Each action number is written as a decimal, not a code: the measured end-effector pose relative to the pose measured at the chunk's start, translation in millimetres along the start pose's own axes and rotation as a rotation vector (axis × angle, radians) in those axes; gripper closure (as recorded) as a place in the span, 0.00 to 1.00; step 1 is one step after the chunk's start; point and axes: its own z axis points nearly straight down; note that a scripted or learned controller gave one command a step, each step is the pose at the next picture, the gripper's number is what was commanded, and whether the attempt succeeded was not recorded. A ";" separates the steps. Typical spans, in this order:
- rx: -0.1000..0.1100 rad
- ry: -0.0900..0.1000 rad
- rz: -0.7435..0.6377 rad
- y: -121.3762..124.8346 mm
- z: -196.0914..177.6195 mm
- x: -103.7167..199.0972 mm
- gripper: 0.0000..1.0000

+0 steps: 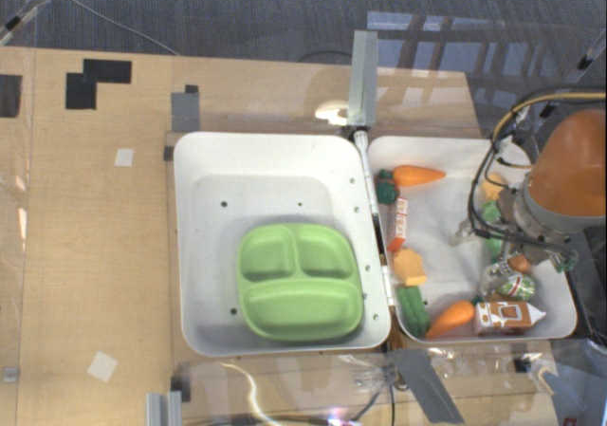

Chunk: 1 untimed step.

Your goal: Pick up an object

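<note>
Brown-and-white small carton (503, 317) lying flat in the near right corner of the right white bin (446, 147), touching the near wall. Just to its left, an orange plastic carrot (450, 318), slanted, close against the same wall, and beside that a dark green plastic cucumber (413, 305) by the divider. Further along the divider: a yellow-orange wedge (410, 268), a red-and-white flat packet (400, 220), a dark green knobbly piece (386, 190), then a second orange carrot (417, 175) near the far wall. Open white floor through the bin's middle, between that row and the arm. Grey arm with orange band (569, 177) reaching in over the right wall, gripper (512, 253) low over a tight cluster by that wall; small green piece (491, 217) and small yellow piece (490, 190) just beside it. Claw hidden under the wrist, so cannot tell whether apart, together or clamped on anything. Left white bin (190, 225) holding a light green divided plastic plate (300, 282) toward its near side, bare floor beyond it.
</note>
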 end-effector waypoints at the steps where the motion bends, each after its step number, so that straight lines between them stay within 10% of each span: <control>1: 0.002 -0.004 0.096 2.6 -0.4 14.4 0.00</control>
